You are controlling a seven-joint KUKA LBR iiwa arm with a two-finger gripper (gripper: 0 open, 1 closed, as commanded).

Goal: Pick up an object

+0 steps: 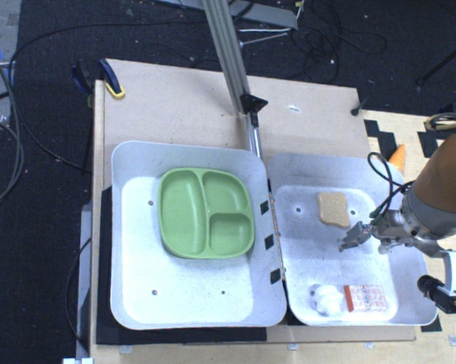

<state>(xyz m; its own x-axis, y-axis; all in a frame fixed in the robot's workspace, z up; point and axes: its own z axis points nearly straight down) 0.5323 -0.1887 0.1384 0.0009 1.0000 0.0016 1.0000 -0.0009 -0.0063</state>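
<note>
So there's a tan wooden bench. Two white bins sit on it, left bin and right bin, touching.

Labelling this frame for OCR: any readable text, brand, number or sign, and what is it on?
None legible.
Red-and-white packet in the right bin: printed pattern, too small and blurred to read.
Green divided plate, tan block and white lump: no markings visible.
</note>
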